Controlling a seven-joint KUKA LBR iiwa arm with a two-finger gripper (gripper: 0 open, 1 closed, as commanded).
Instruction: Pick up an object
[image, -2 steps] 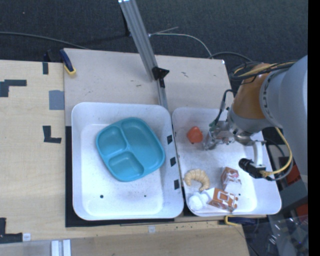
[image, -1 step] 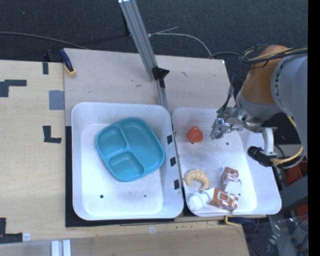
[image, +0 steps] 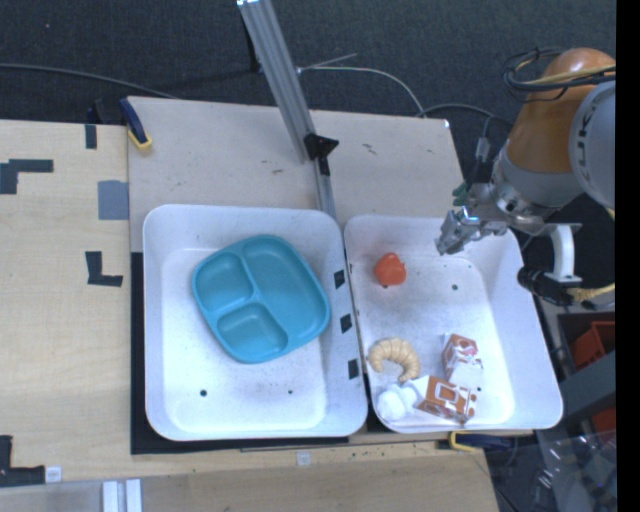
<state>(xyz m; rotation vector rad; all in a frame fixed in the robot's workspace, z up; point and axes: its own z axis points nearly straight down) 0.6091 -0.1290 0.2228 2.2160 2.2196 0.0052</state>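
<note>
My gripper (image: 452, 240) hangs over the far edge of the right bin (image: 500, 300), with nothing visible in it. A small red-orange object (image: 389, 269) lies to its left, apart from it, near the bin's far left corner. At the near side of that bin lie a tan croissant-shaped piece (image: 395, 355), a white round piece (image: 396, 403) and two orange-and-white cartons (image: 461, 352) (image: 445, 397). A blue divided plate (image: 261, 297) rests in the left bin (image: 175, 400).
A slanted metal rail (image: 290, 100) crosses the bench behind the bins and ends at their shared far edge. The grey arm with its orange band (image: 555, 110) comes in from the upper right. Cables lie along the far side.
</note>
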